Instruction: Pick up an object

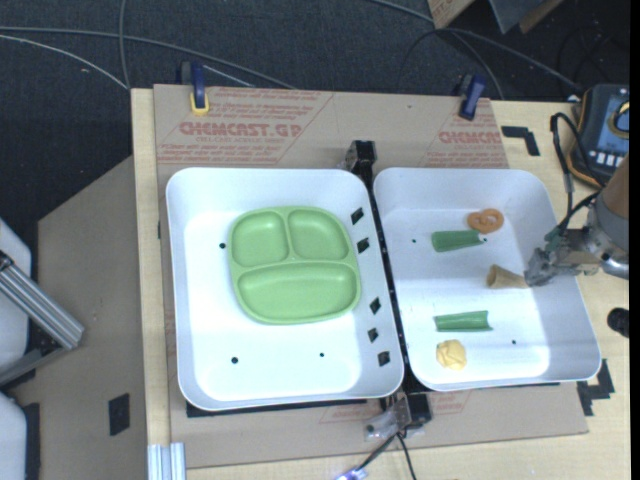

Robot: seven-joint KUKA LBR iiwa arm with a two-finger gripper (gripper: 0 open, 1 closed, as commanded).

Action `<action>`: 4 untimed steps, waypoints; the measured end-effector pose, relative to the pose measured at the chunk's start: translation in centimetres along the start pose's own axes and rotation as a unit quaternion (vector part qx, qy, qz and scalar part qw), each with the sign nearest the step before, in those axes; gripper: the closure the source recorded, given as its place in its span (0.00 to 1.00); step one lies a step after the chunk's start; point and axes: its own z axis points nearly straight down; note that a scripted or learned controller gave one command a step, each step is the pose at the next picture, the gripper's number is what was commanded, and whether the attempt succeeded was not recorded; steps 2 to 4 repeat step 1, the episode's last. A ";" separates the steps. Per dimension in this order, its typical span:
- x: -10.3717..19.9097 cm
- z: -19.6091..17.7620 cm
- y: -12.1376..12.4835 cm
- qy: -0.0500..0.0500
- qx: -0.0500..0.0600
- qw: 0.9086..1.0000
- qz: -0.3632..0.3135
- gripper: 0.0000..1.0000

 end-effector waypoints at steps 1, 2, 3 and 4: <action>0.1 -4.4 0.1 0.000 0.000 1.000 0.000 1.00; 0.1 -4.4 0.1 0.000 0.000 1.000 0.000 1.00; 0.1 -4.4 0.1 0.000 0.000 1.000 0.000 1.00; 0.1 -4.4 0.1 0.000 0.000 1.000 0.000 1.00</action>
